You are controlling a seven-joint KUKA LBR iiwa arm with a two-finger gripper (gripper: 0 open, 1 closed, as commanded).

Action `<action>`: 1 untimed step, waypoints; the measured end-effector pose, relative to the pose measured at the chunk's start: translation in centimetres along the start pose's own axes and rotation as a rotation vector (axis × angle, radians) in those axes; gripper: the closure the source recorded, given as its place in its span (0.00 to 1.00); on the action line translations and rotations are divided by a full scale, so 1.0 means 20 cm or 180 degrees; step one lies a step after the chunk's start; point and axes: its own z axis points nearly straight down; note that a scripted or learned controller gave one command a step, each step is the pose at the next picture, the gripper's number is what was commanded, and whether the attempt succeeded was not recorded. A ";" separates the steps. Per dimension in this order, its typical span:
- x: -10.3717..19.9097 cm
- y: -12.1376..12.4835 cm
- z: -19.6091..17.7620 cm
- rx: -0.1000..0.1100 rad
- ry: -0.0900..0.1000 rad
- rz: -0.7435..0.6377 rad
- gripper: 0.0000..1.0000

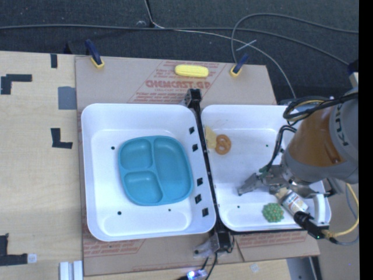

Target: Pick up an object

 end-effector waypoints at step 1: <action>0.00 0.00 -0.06 -0.0005 0.0004 -0.0005 1.00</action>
